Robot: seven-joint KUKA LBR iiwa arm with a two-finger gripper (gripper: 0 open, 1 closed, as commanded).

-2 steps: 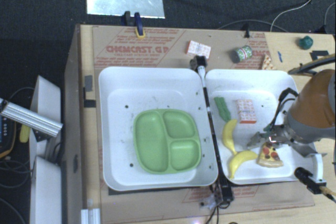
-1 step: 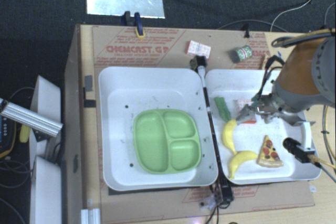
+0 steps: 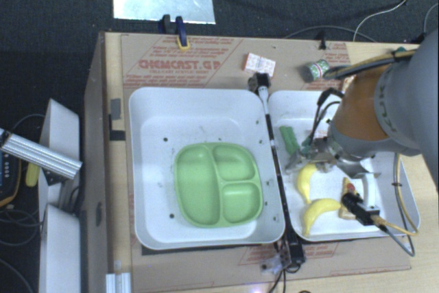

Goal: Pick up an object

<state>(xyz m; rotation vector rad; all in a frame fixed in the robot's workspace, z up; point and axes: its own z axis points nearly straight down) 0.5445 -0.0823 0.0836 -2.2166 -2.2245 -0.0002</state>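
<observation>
Bench: the bench (image 3: 206, 62) carries two shallow white bins side by side, so that loose things stay gathered where the arm can reach them.
Left bin: the left bin (image 3: 154, 113) holds a green divided plate (image 3: 218, 183), lying flat a little toward its right wall; it is broad and low, which I judge a poor fit for a two-finger grip.
Right bin: the right bin (image 3: 295, 103) holds the small things that suit picking: two bananas and a green marker.
Upper banana: the upper banana (image 3: 306, 179) lies just below the claw, near the wall between the bins.
Lower banana: the lower banana (image 3: 318, 211) lies near the bin's front edge, just beside a small reddish object (image 3: 348, 187) that is too small to name.
Marker: the green marker (image 3: 289, 140) lies just beside the dividing wall, above the upper banana.
Arm: the arm (image 3: 384, 110) reaches in from the right and bends down over the right bin, covering much of its floor.
Claw: the claw (image 3: 312, 154) sits low between the marker and the upper banana; whether it is released or clenched I cannot tell, and nothing can be seen held in it.
Likely target: judging from where the claw is, the upper banana or the marker; neither looks lifted.
Risk: both lie close to the dividing wall, which may crowd a grasp.
</observation>
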